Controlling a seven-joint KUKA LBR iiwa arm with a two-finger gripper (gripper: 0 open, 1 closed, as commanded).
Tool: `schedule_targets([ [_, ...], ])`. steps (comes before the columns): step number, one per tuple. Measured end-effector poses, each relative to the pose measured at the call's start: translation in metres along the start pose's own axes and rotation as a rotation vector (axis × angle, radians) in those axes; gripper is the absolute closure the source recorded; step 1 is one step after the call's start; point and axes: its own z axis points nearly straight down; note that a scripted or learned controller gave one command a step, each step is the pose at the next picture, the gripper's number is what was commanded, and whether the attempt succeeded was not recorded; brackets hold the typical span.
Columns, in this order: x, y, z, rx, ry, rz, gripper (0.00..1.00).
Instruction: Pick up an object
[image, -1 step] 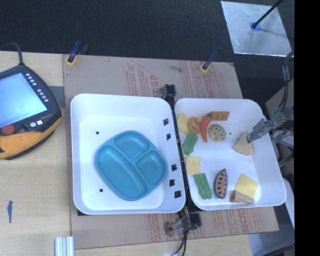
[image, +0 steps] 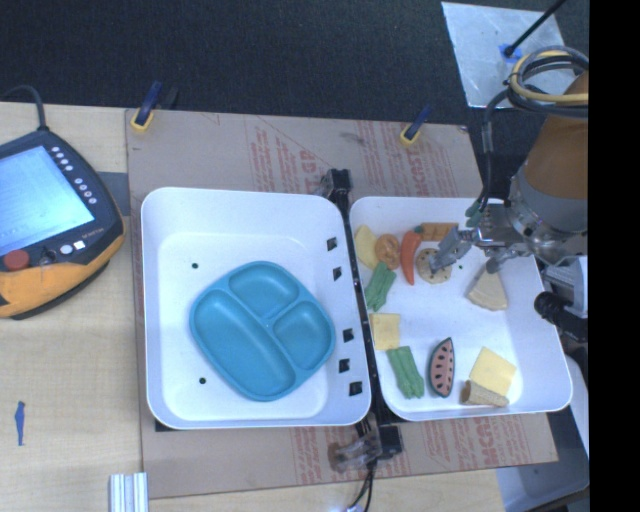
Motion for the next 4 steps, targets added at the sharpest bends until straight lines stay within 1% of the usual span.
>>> schedule_targets([
  [1, 0.033, 0.075, 0.041, -0.007, -0.003, 0.002, 0.00],
  [2, 0.049, 0.099, 0.038, -0.008, -0.003, 0.006, 0.00],
  [3, 0.012, 0.073, 0.140, -0.009, -0.010, 0.010, 0.00],
  [4, 0.014, 0.101, 0.135, -0.010, -0.004, 0.008, 0.00],
])
